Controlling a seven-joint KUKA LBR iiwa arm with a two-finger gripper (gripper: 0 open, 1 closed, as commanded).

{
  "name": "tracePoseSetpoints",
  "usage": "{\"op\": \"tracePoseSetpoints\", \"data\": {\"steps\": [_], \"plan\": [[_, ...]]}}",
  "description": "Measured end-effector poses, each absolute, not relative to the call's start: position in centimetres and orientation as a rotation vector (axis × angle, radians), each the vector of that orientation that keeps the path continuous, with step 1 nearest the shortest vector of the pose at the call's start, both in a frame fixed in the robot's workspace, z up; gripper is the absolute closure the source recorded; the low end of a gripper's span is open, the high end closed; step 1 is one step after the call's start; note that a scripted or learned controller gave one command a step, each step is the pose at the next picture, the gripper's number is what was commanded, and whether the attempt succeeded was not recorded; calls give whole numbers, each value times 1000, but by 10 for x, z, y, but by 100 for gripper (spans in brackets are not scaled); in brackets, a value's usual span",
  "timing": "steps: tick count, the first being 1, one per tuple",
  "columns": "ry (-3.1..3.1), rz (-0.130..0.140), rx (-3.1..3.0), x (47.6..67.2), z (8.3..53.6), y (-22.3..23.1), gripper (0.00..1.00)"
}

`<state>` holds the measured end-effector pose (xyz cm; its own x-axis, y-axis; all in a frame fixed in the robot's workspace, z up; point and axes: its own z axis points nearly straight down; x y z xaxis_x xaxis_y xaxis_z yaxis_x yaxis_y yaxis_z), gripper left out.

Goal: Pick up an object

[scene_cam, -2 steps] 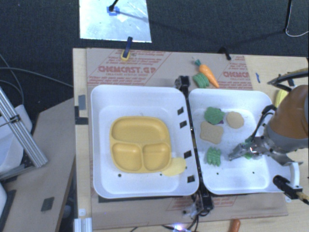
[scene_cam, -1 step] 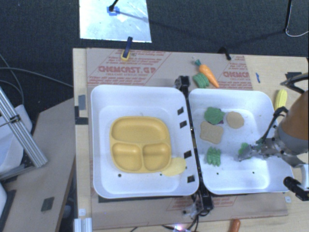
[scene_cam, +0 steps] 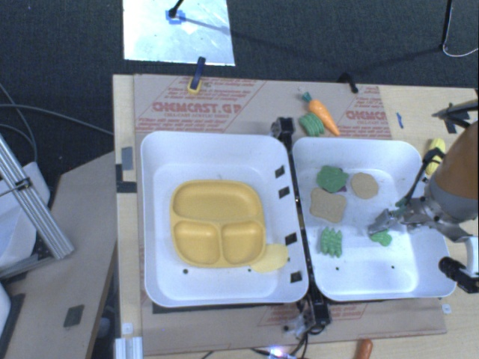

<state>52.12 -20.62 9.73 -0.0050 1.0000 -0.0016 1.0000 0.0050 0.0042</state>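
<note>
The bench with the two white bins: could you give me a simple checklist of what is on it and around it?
Surface: bench topped with printed cardboard, bearing the left bin and right bin.
Job's things: right bin holds a green leafy piece, tan round piece, tan square piece, green ridged piece and small green piece.
Clutter: yellow divided tray in the left bin; toy carrot on the bench behind the bins.
Grippers: gripper low in the right bin, just above the small green piece.
Cables: thin cable on the floor, top right.
Surroundings: dark carpet, shiny sheet.
</note>
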Motion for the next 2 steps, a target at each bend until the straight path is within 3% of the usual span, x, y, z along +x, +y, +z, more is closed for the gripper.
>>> {"op": "tracePoseSetpoints", "data": {"steps": [1,2], "plan": [[2222,0,2222,497,84,-206,0],[2224,2,2215,508,85,-206,0]]}}
